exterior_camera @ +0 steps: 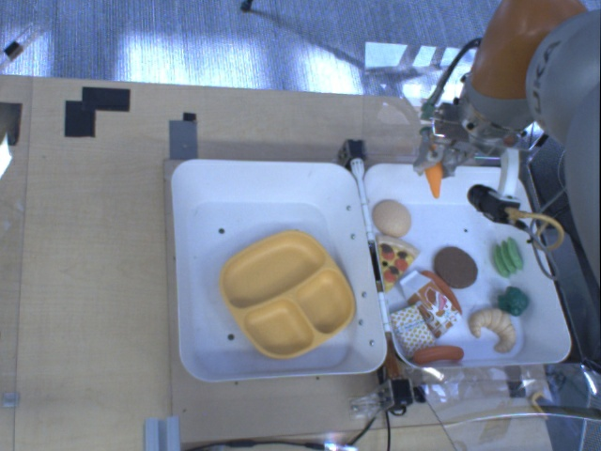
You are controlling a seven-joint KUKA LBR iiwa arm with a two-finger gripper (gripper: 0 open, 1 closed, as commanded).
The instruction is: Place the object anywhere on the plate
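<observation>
A yellow divided plate lies in the left bin. Over the far edge of the right bin my gripper hangs with a small orange carrot between its fingers, pointing down. The carrot is lifted above the bin floor, well to the right of the plate.
In the right bin lie a tan egg-shaped roll, a pizza slice, a brown round patty, a green pod, a dark green piece, a croissant, a snack packet and a sausage.
</observation>
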